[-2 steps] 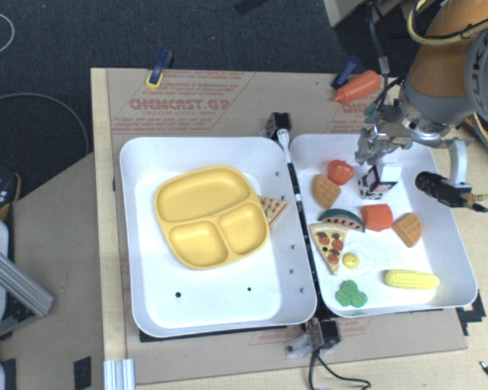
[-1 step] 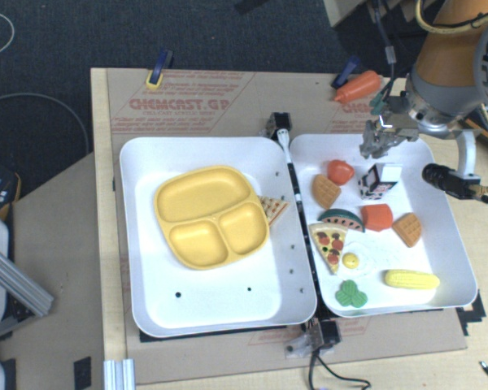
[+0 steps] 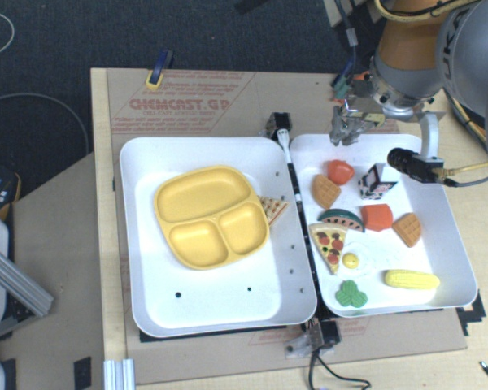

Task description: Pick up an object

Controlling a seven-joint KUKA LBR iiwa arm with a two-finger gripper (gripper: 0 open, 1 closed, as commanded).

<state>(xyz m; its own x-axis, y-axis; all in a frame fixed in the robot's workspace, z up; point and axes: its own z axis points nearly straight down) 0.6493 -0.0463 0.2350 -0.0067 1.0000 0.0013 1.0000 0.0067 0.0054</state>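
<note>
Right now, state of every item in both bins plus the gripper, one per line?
gripper: above right bin's far edge, nothing between fingers
yellow tray: left bin, upright, compartments bare
waffle piece: left bin, against tray's right edge
tomato: right bin, loose
pizza slice: right bin, flat
corn cob: right bin, on its side
broccoli: right bin, near front edge
watermelon slice: touching pizza slice

Grey arm (image 3: 472,31), orange band, silver claw (image 3: 346,132)
</note>
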